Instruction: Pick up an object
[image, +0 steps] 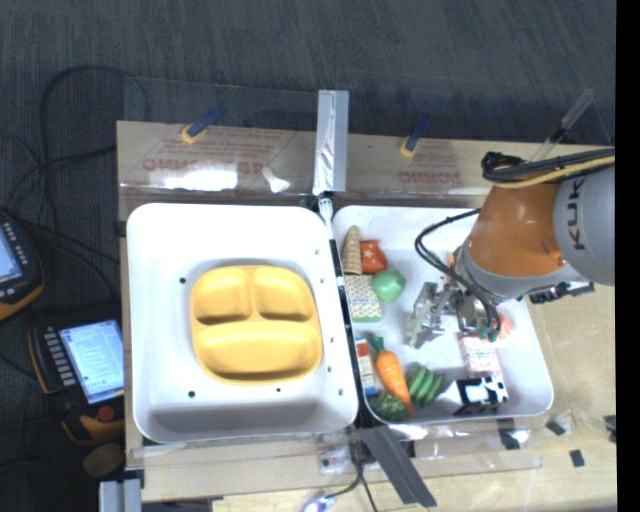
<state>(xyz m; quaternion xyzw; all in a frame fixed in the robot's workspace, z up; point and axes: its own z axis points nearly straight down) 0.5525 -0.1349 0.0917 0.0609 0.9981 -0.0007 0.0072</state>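
The gripper (433, 318) hangs over the right bin (535, 400), and I cannot tell how its jaws stand. No object is between them; the green ball (389, 286) lies just beside, to the upper left.

One fixed camera, high above the counter (580, 330), angled down; both bins (150, 300) framed whole, mid-distance; arm (540, 235) enters from frame right.

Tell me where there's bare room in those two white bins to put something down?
Left bin: bare white floor all around the yellow tray, widest along its near and left sides. Right bin: crowded, with toy food along its left and near sides and the gripper in the middle.
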